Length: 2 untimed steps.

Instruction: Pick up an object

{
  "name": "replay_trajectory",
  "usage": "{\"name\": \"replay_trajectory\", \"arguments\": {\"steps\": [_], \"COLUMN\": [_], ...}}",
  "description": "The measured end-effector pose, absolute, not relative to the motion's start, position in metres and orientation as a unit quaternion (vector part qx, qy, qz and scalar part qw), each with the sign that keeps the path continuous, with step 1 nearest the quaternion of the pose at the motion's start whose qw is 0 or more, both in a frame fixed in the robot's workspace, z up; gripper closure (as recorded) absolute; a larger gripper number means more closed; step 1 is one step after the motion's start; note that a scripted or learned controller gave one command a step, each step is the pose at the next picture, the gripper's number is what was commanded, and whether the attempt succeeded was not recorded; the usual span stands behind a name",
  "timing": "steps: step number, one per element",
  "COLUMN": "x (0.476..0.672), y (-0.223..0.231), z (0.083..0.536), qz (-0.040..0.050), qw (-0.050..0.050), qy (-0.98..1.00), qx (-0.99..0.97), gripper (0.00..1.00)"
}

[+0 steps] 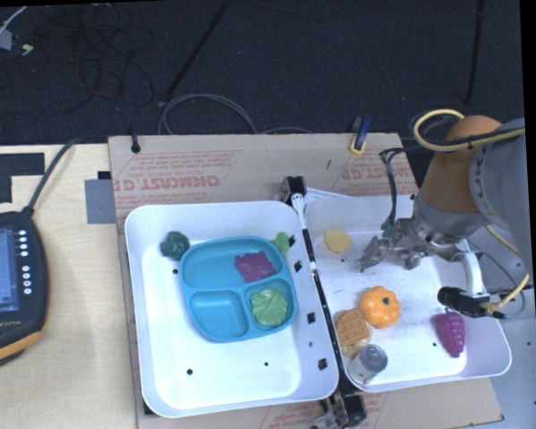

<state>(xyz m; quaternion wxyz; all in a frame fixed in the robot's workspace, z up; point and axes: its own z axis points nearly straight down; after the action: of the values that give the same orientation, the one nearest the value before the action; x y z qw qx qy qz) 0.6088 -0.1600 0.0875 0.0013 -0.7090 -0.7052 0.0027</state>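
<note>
Even overhead light, soft focus

The two shallow white plastic bins glare almost featureless; the dark floor behind stays dim, shadows are faint, and fine detail is blurred.

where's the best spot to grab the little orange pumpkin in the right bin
Probably around the round body of the orange pumpkin, coming straight down from above. It sits upright, green stem up, with the waffle touching its left, so the fingers fit best at its near and far sides.

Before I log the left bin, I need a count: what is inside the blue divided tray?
The blue divided tray holds a purple toy in its upper right compartment and a green leafy toy in its lower right. Anything beneath those two is covered.
</note>
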Motion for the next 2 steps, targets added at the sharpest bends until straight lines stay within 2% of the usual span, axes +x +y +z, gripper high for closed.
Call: {"name": "replay_trajectory", "arguments": {"steps": [1,2], "x": [0.536,0.539], "y": [-0.124,-0.127], "z": [0.087,0.097], "qz": [0.0018,0.0013], "qw": [0.004,0.002], "qy": [-0.706,-0.704], "qx": [-0.708,-0.710], "gripper": [0.00,1.00]}}
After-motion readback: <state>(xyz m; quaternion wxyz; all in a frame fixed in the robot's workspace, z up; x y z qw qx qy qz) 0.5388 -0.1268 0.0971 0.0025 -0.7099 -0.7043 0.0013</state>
